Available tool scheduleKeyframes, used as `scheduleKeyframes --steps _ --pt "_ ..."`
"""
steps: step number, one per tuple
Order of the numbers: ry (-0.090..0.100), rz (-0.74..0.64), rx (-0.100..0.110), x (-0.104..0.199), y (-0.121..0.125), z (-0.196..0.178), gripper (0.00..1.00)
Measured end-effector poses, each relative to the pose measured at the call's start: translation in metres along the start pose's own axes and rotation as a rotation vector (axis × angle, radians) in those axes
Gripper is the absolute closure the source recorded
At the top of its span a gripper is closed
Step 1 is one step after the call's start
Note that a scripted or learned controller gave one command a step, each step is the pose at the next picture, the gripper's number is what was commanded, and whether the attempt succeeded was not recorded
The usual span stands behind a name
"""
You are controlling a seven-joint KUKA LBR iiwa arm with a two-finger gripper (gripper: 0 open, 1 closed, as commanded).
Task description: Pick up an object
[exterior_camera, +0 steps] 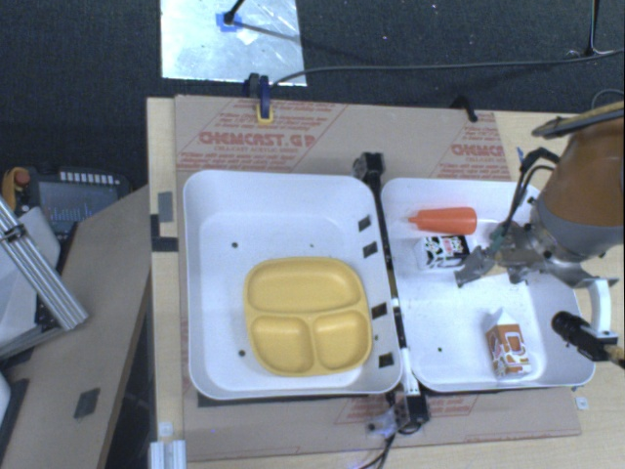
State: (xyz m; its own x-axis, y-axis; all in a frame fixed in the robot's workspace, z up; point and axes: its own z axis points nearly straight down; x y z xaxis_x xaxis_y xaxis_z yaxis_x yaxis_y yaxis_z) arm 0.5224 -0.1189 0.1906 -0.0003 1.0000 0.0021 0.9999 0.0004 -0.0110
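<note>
Camera view, looking down at a slant: the grey arm with its orange band reaches in from the right edge of the frame over the right-hand bin [444,379], its claw [479,262] hanging at mid-height in the right half of the picture. Whether the claw is spread or pressed together cannot be told at this size; nothing is seen between its tips.

Three candidates lie in that bin: an orange tube [444,220] at the upper middle, a small black-and-white carton [441,250] touching just below it, and an orange-and-white carton [509,349] toward the lower right, well apart from the others. A yellow divided tray [306,315] fills much of the left-hand bin [220,203] at centre frame.

The black-and-white carton sits nearest the claw, just to its left. A clean pick likely calls for centring over that carton, straddling its narrow sides and descending straight, since the tube touching it could be nudged or caught along with it.
</note>
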Motion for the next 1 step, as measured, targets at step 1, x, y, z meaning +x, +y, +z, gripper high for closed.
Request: scheduleKeyframes --steps 1 --pt "-0.002 -0.003 -0.012 0.0002 0.0028 -0.0056 0.00"
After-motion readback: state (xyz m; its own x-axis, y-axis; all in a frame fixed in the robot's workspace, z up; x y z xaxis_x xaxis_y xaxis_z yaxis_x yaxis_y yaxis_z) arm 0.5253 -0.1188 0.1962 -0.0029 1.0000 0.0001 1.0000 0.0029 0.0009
